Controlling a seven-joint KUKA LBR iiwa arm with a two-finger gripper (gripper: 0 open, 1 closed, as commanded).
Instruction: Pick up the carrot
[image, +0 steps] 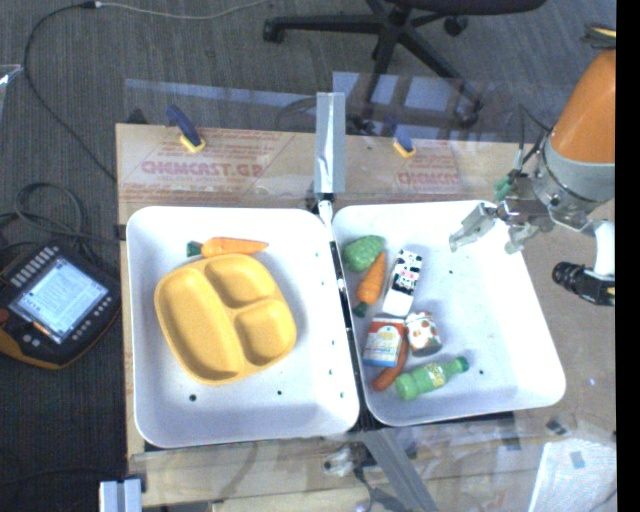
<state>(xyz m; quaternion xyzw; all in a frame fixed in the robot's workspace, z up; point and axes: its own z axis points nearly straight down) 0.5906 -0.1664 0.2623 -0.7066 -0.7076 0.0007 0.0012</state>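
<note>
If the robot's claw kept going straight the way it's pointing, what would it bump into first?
The claw points left and a bit down, over the right bin. Going straight on, it would probably first meet the black-and-white carton, with the carrot just beyond. Its height above the bin is unclear, so that's a guess.

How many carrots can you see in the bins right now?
2. One carrot lies in the left bin, behind the yellow tray. The other carrot is in the right bin, beside the green vegetable.

An orange carrot (371, 279) lies slanted in the right bin, beside a green vegetable.
</note>
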